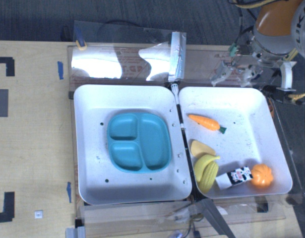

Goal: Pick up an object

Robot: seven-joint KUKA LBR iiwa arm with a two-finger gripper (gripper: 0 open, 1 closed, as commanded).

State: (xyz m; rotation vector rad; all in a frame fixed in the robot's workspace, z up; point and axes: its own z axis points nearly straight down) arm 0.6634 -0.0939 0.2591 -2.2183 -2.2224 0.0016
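Grey and orange, the arm (278,19) stood at the upper right, beyond the far rim of the right bin (251,95). Its pincer (235,69) hung over the desk (28,133) just outside that bin, touching nothing and holding nothing; its spread could not be told. In the right bin lay a carrot (206,123), bananas (206,171), a small carton (235,177) and a pumpkin (261,175). The left bin (88,133) held 1 blue tray (139,141).

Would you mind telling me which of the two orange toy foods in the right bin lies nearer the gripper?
The long orange toy carrot, near the bin's upper middle, is nearer the gripper. The round orange toy pumpkin sits in the bottom right corner.
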